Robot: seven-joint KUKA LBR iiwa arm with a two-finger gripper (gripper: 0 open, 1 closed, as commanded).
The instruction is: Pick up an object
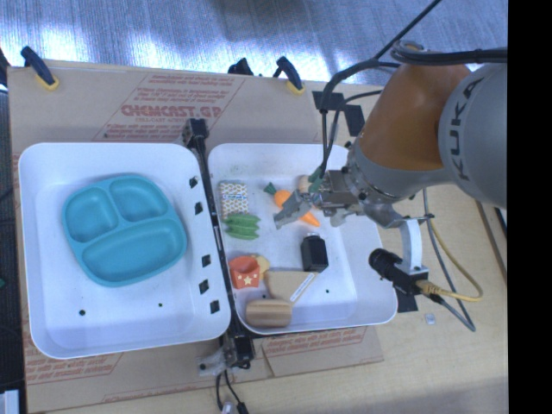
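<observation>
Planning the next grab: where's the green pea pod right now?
The green pea pod lies in the right bin, near its left wall, just below the patterned block and above the orange cube.

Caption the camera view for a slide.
KUKA arm's gripper hovers over the right bin of small toys, near an orange carrot piece; the left bin has a blue divided plate.
</observation>
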